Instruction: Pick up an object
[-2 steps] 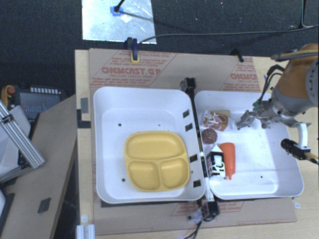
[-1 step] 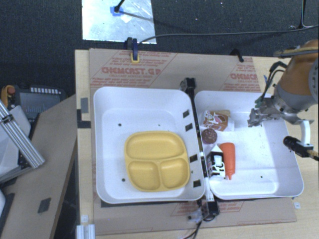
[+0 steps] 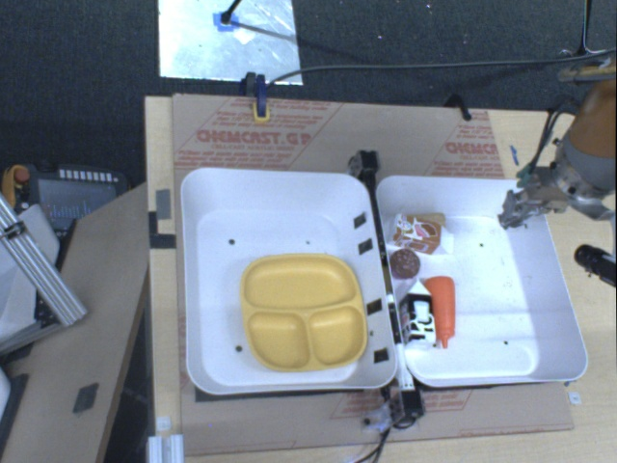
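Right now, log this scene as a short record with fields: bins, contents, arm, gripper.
left bin: holds a yellow divided tray, three compartments
right bin: holds an orange carrot-shaped toy, a brown round piece, a brown and white packet, a black and white item, all near its left wall
arm: reaches in from the right, above the right bin's upper right corner
gripper: above the bin's right part, apart from the items; holds nothing visible
task state: no object picked up yet
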{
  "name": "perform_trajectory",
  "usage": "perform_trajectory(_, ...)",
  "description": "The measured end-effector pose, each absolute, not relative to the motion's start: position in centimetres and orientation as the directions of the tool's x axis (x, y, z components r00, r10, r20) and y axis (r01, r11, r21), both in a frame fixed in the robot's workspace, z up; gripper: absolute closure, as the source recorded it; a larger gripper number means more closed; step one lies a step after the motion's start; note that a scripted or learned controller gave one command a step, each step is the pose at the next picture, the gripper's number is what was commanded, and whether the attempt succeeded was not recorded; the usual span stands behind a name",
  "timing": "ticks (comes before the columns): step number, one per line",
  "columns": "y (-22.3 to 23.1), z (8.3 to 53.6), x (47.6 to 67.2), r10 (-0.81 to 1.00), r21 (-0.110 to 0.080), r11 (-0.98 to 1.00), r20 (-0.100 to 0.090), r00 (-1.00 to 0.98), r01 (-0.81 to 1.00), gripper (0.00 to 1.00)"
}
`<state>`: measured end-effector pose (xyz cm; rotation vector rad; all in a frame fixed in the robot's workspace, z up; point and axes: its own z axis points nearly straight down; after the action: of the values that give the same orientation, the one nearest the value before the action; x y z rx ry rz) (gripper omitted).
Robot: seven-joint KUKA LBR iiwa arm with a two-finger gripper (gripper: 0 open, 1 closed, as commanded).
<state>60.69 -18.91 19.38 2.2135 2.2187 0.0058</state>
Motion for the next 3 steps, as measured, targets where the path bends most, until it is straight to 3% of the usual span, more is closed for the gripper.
perform_trajectory(2,-18.9,29.2,61.1,1.0,0.007,0.005,-0.002,-0.005,1.0,1.0)
perform_trajectory(3,-13.9,27.4,60.1,1.0,0.0,0.009,0.001,-0.009,1.0,1.0)
